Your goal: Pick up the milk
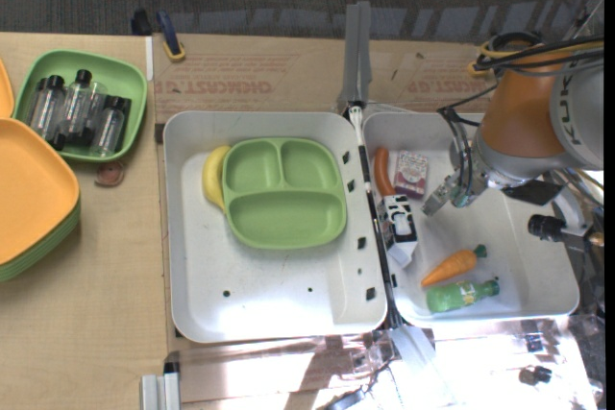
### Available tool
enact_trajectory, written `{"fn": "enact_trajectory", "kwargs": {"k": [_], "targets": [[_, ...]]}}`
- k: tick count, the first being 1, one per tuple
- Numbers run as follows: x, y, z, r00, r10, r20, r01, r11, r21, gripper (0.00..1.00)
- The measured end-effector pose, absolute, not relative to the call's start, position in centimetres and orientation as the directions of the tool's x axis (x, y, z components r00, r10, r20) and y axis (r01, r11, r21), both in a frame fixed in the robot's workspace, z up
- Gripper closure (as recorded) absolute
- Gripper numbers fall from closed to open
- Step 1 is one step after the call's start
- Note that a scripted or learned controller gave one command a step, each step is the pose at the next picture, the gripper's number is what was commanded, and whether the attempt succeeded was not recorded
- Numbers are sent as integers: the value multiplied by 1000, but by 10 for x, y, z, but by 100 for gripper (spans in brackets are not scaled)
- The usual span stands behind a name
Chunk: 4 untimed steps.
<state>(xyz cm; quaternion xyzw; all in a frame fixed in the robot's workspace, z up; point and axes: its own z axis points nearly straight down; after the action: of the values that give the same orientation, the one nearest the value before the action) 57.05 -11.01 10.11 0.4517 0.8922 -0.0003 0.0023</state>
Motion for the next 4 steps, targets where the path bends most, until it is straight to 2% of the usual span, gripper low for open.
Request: {"fn": "enact_trajectory", "kwargs": {"k": [1,2,3,4], "targets": [[542,-125,91,-623,782,0,782,623,-1,100],[568,-103,127,-746,666,-4,666,746,2,100],[588,-124,91,39,999,-2,999,-39,-2,100],[574,-114,124,-21,1000,-2,1000,21,-2,100]]}}
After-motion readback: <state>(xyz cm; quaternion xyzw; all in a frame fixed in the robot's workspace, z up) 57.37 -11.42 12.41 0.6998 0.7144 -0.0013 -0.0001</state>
